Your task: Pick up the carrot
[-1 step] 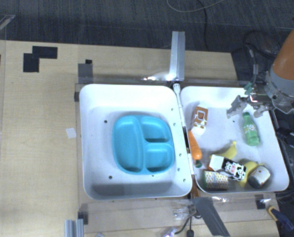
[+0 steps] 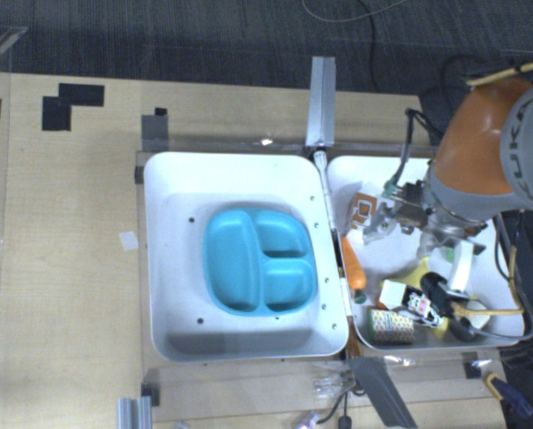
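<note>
The carrot [image 2: 352, 264] is a small orange piece lying lengthwise along the left wall of the right bin [image 2: 338, 179], tip pointing to the near side. My gripper [image 2: 441, 247] hangs over the middle of the right bin, to the right of the carrot and apart from it. The grey wrist and orange arm body above it cover the bin's far right part. Nothing from the bin can be seen in the gripper.
The left bin [image 2: 173, 239] holds a blue divided plate [image 2: 259, 259]. In the right bin lie a small orange-and-white box [image 2: 365, 209], a crumpled clear wrapper [image 2: 379, 229], a speckled sponge-like block [image 2: 392, 326] and several yellow, black and white items [image 2: 432, 304] near the front.
</note>
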Available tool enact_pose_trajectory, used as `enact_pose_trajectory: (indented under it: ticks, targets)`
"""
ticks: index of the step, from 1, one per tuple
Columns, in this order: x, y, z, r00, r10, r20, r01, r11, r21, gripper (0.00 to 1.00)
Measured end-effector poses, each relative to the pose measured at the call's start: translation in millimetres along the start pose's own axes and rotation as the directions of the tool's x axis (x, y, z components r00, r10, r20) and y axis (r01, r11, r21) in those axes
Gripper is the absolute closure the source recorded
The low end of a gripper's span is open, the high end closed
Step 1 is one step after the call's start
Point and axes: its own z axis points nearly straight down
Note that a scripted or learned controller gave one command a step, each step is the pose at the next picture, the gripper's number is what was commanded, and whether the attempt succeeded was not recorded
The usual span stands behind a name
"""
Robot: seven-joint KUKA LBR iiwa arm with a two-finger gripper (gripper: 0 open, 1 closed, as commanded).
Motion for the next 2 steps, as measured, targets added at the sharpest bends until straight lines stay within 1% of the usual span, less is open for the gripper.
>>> enact_pose_trajectory:
  ticks: [1, 2]
  targets:
    - [55, 29, -69, 1.000, -0.010, 0.000, 0.010, 1.000, -0.004, 0.00]
    - [55, 70, -5, 0.998, 0.070, 0.001, -0.070, 0.998, -0.001, 0.00]
